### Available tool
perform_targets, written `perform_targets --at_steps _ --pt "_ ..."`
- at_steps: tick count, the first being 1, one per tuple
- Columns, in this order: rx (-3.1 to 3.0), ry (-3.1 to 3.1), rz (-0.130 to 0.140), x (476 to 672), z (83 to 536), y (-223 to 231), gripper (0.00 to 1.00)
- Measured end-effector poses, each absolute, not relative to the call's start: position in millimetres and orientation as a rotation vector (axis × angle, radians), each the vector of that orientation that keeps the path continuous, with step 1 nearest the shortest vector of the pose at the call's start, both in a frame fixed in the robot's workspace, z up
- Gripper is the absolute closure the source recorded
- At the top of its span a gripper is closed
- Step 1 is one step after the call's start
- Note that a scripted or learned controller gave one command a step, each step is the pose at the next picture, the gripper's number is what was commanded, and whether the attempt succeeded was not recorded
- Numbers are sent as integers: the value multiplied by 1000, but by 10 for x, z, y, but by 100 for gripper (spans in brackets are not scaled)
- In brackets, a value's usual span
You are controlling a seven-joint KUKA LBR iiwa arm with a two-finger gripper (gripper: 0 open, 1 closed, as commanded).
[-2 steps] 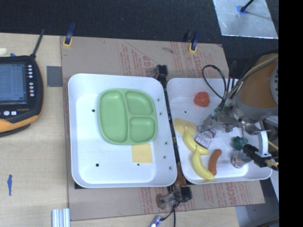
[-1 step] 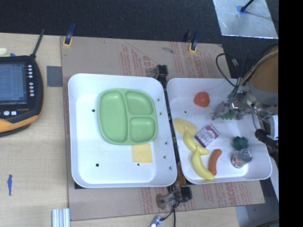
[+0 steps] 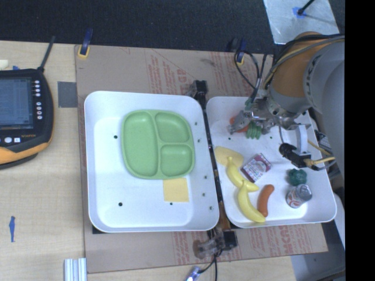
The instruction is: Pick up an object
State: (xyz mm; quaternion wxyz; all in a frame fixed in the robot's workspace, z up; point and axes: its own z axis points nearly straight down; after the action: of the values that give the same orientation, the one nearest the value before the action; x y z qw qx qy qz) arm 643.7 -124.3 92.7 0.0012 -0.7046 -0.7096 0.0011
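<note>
My gripper (image 3: 253,117) is low over the far part of the right bin (image 3: 319,215). Right under it lies a small toy with a red-orange body (image 3: 237,123) and a green tip (image 3: 254,133); whether the gripper touches it cannot be told. Nearer the front of the same bin lie a yellow banana (image 3: 229,161), a second banana (image 3: 248,205), a red-and-white packet (image 3: 255,167), a reddish sausage (image 3: 265,198), a dark green lump (image 3: 297,175) and a small can (image 3: 297,196).
The left bin (image 3: 105,209) holds a green divided plate (image 3: 157,143) and a flat yellow square (image 3: 176,189). A teach pendant (image 3: 20,113) sits on the bench at the far left. Black cables (image 3: 299,154) hang from the arm over the right bin.
</note>
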Motion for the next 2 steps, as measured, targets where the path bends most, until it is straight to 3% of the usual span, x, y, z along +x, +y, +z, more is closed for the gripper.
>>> perform_targets --at_steps 1,2 --pt "-2217 -2225 -2 6578 946 -1424 0" --pt "-2213 -2225 7 5730 914 -1289 0"
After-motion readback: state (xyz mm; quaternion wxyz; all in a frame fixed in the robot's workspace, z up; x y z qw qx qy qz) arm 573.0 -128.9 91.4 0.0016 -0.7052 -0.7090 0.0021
